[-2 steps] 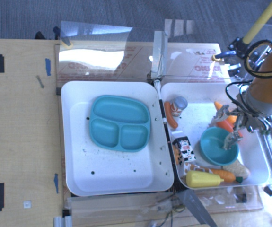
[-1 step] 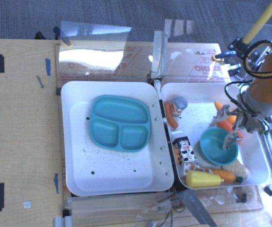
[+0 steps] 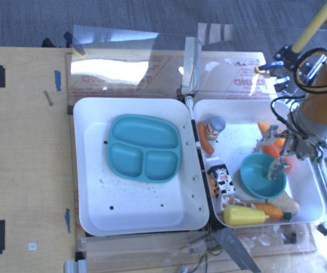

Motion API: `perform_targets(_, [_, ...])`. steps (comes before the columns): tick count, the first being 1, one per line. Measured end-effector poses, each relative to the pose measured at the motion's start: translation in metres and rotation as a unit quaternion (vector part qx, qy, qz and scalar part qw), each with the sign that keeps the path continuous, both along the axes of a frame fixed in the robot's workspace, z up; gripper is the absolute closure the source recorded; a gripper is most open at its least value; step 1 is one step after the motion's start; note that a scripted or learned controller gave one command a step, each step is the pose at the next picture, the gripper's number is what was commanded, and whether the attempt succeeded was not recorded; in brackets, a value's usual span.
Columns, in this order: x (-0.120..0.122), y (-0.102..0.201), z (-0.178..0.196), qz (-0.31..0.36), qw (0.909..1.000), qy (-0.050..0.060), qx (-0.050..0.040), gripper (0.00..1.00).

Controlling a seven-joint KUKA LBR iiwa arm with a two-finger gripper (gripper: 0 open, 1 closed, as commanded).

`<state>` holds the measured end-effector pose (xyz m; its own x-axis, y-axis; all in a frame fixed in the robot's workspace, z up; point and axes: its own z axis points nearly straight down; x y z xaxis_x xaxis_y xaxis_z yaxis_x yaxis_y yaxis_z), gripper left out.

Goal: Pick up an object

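Observation:
My gripper (image 3: 272, 152) hangs over the right bin (image 3: 314, 209), at the upper right rim of a teal bowl (image 3: 257, 178). It stands open, one finger (image 3: 265, 137) toward the bin's back and the other (image 3: 277, 168) over the bowl's inside. An orange toy (image 3: 273, 150) lies under the gap between them, and I cannot tell whether they touch it. A small can (image 3: 213, 126), an orange sausage (image 3: 206, 143), a cow-patterned box (image 3: 222, 181), a yellow bottle (image 3: 244, 214) and a carrot (image 3: 270, 210) also lie in this bin.
The left bin (image 3: 95, 203) bears a teal divided plate (image 3: 143, 148). A clear divider (image 3: 189, 67) rises behind the seam between the bins. The arm's orange band (image 3: 325, 95) and its cables stand over the right bin's back right corner.

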<state>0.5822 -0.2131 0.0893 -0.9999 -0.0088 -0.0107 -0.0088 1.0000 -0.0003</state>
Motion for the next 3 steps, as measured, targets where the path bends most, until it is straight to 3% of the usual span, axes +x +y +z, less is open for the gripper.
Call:
perform_targets(1, [-0.011, 0.005, 0.001, -0.064, 0.9979, 0.000, -0.0006, 0.00])
perform_targets(2, [0.000, 0.055, 0.002, -0.157, 0.9876, -0.001, 0.0015, 0.00])
perform_targets(3, [-0.046, 0.032, 0.001, -0.126, 0.9920, -0.001, 0.0002, 0.00])
